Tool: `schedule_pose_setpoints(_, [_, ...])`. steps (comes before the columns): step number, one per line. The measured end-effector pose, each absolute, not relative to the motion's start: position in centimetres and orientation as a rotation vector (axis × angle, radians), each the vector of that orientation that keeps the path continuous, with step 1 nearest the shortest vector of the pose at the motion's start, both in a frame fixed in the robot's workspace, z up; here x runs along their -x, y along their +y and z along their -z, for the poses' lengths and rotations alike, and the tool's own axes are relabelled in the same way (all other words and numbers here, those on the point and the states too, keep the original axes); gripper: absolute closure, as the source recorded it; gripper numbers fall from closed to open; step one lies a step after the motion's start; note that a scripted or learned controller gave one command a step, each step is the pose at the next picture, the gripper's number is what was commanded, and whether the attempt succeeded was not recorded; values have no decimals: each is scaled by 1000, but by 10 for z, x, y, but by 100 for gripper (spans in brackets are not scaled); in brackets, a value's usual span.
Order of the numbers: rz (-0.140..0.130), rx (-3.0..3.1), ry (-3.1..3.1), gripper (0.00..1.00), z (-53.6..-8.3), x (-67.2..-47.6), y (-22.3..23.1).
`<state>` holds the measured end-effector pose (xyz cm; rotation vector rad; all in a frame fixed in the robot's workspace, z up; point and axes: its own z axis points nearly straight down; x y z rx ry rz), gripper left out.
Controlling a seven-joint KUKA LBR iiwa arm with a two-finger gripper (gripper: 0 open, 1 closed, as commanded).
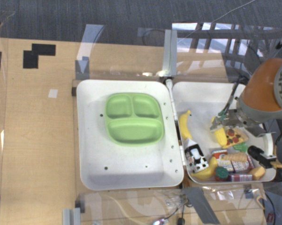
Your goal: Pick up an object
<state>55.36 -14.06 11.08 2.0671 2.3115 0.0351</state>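
Spanning the frame from side to side, the bench (33, 139) carries 2 white bins set edge to edge, and the left bin (91, 172) serves here as the landmark. The right bin (201, 95) touches the left bin's right wall along a shared metal rail. The arm (267, 90), grey with an orange band, reaches in over the right bin's far right side, well away from the left bin.

Inside the left bin, a green plate (133, 117) with 3 compartments lies flat, a little above the bin's middle. Nothing rests on it.

All the loose things lie in the right bin. A banana (184, 124) lies just right of the left bin's wall, its length running along that wall. Below it, a black and white carton (195, 156) sits near the left bin's lower right corner, touching a yellow item (204, 172) beneath it. Farther from the left bin, a pizza slice (232, 137) lies just under the gripper. Below the slice sits a cluster of packets (234, 163) in red, tan and white, with a small green piece (221, 173) at its lower left and a yellow piece (258, 172) at its right.

The gripper (224, 121) hangs at the arm's end over the right bin, beside the slice's upper left edge. Its fingers are too small and dark here; whether they stand wide or closed cannot be told, and no object shows between them.
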Motion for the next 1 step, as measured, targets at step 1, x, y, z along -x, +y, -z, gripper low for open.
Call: schedule_pose_setpoints(1, [-8, -1989, 2425, 100, -229, -592, -70])
